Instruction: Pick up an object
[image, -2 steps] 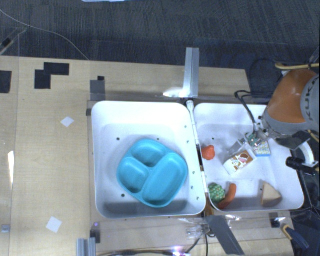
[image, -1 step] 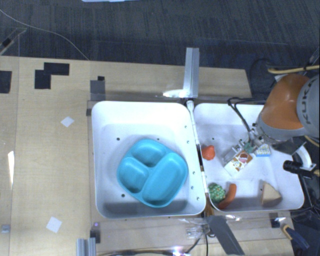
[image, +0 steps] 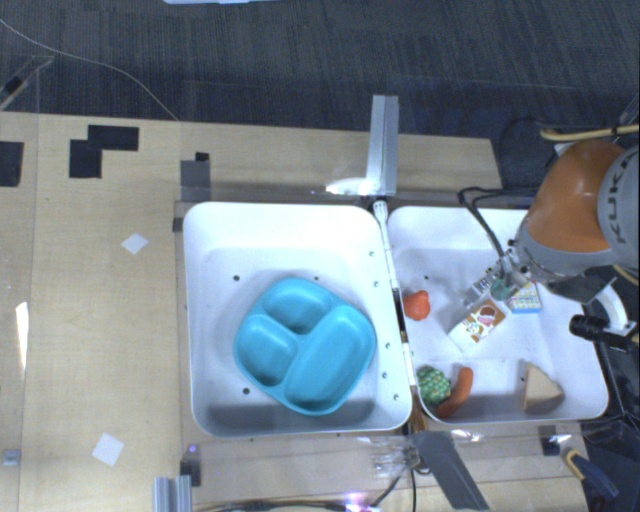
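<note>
- Two shallow white bins sit side by side on a pale wooden bench, seen from above at a slant.
- The left bin (image: 200, 300) holds a blue divided plate (image: 305, 345) with three compartments, lying near the bin's middle.
- The right bin (image: 440, 235) holds several small things, and the arm (image: 580, 205), grey with an orange band, reaches over it from 3 o'clock.
- The gripper (image: 492, 286) hangs low near the bin's middle; its tip is small and blurred, so how far it is spread cannot be told.
- Just at 7 o'clock from the gripper tip lies a small white carton (image: 478, 326) with a red picture on it, tilted; contact between the two cannot be made out.
- A light blue packet (image: 522, 296) lies at 3 o'clock of the gripper, partly hidden under the arm.
- A small orange-red object (image: 416, 305) lies near the bin's left wall, at 9 o'clock from the carton.
- At the bin's near edge, toward 6 o'clock, a green knobbly object (image: 433, 383) touches a red sausage-like piece (image: 457, 390).
- A tan wedge (image: 540, 388) rests at the bin's 5 o'clock corner.
</note>
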